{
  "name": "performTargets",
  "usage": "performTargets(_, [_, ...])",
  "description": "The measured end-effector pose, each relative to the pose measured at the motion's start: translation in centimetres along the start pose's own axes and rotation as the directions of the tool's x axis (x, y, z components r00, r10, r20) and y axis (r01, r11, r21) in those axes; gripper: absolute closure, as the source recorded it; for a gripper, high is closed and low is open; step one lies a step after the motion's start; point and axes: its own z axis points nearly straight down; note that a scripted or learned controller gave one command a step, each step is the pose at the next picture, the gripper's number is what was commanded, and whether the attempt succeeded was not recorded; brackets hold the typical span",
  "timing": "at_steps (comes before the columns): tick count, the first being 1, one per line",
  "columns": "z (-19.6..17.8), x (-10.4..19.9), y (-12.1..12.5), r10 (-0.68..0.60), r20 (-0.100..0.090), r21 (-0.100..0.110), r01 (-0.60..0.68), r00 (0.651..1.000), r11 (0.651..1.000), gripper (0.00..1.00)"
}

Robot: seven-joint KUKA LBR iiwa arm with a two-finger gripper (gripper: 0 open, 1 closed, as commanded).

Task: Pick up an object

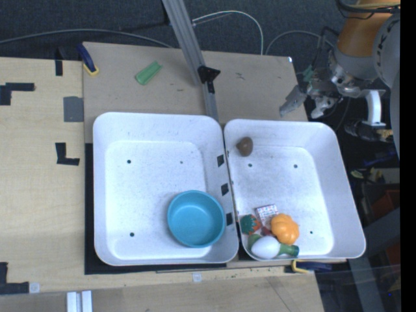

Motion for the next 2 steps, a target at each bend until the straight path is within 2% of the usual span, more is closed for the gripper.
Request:
performTargets(1, [0.0, 0.0, 0.0, 0.000, 0.000, 0.001, 0.000, 1.000, 1.000, 0.00])
performTargets(2, [6.0, -0.5, -0.8, 0.001, -0.001, 0.006, -0.001, 1.000, 1.000, 0.00])
